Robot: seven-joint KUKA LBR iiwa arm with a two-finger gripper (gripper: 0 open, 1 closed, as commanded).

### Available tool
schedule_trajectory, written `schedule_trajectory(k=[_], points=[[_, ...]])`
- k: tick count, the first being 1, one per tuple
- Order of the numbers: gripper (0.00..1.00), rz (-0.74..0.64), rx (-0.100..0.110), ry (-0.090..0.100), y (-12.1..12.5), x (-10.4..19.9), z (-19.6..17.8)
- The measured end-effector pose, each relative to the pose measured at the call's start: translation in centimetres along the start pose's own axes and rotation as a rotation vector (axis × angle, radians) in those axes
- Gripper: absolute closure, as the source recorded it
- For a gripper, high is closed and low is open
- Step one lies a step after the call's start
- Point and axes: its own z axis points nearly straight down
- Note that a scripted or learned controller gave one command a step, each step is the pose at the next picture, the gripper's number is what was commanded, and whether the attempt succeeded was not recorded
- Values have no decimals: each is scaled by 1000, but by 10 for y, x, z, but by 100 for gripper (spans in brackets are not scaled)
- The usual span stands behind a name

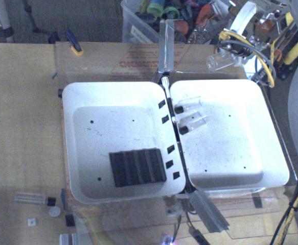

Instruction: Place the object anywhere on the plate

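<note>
Tubes by the divider, plate near the front rim

We see two clear black-capped tubes (192,122) lying in the right bin (251,137) just beside its left wall, bare floor rightward. The dark ribbed plate (137,167) sits in the left bin (87,101), near its front rim. Whether the gripper (229,49), beyond the far edge, is open or closed we cannot tell. Reddish board print (138,64) is unreadable.

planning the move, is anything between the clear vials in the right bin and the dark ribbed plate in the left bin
Only the bins' raised rims, meeting at the seam, lie between the clear vials and the dark ribbed plate.
</note>
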Motion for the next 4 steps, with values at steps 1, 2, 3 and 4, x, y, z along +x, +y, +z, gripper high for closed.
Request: schedule_trajectory(k=[1, 2, 3, 4], points=[[100, 408, -3, 6, -6, 23, -1], [100, 401, 0, 1, 43, -20, 0], [100, 448, -1, 3, 88, -42, 0], [100, -12, 0, 1, 70, -24, 10]])
